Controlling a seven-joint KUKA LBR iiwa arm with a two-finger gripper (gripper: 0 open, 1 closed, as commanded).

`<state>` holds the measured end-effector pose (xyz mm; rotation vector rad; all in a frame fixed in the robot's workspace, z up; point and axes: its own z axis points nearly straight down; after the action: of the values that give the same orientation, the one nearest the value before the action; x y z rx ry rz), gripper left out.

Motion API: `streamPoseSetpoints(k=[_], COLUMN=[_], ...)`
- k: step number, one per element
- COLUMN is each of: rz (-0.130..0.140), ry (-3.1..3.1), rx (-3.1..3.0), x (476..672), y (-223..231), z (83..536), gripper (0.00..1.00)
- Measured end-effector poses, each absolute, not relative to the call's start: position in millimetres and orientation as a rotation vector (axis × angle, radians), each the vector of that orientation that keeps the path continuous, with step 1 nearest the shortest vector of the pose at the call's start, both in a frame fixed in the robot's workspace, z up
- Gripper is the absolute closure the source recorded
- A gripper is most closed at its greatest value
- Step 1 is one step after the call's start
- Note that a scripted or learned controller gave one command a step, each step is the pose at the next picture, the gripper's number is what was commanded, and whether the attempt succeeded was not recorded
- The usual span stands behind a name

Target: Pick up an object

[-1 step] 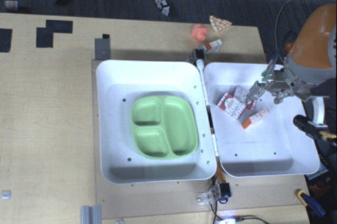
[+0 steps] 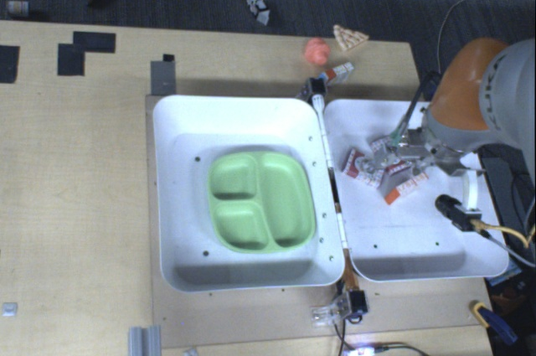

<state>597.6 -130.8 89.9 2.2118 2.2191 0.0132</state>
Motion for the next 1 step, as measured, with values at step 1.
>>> streamPoseSetpoints(k=[1], rz=[0.026], ry=[2.216], rx=[2.207], x=[600.8], y=[-129.2], z=[103.0], gripper=[1.0])
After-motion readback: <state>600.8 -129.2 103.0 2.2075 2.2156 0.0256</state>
